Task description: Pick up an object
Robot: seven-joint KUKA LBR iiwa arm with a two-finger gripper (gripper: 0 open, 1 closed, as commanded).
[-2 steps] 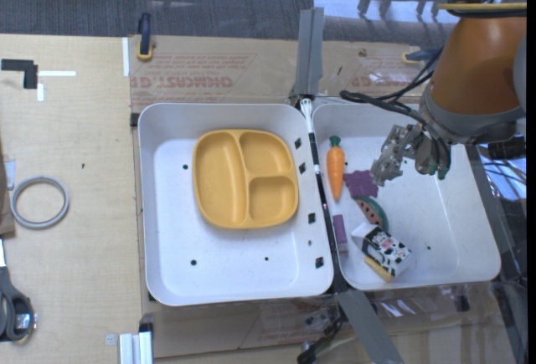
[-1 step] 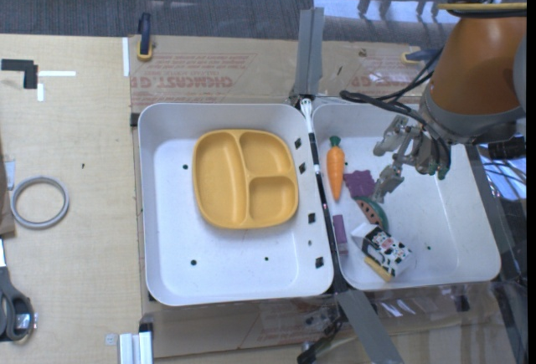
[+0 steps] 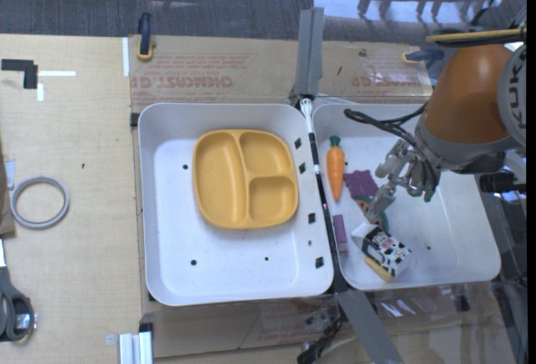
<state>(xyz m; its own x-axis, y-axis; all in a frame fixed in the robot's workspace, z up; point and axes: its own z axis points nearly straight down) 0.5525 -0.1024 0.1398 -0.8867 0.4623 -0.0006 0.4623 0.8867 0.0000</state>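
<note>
My gripper (image 3: 387, 187) hangs over the right bin (image 3: 452, 262), near its left half, on the grey arm with the orange band (image 3: 473, 94). Just left of it lie a purple object (image 3: 362, 183) and an orange carrot with a green top (image 3: 335, 171). A small reddish item (image 3: 365, 205) sits right below the gripper's tip. Closer to the bin's front lies a black-and-white cow-patterned box with a yellow edge (image 3: 385, 253). A thin purple stick (image 3: 339, 231) rests along the bin's left wall.
The left bin (image 3: 167, 253) holds a yellow divided plate (image 3: 246, 178). On the wooden bench to the left lie a grey ring (image 3: 38, 202) and scissors (image 3: 12, 314). A grey divider post (image 3: 308, 53) stands behind the two bins.
</note>
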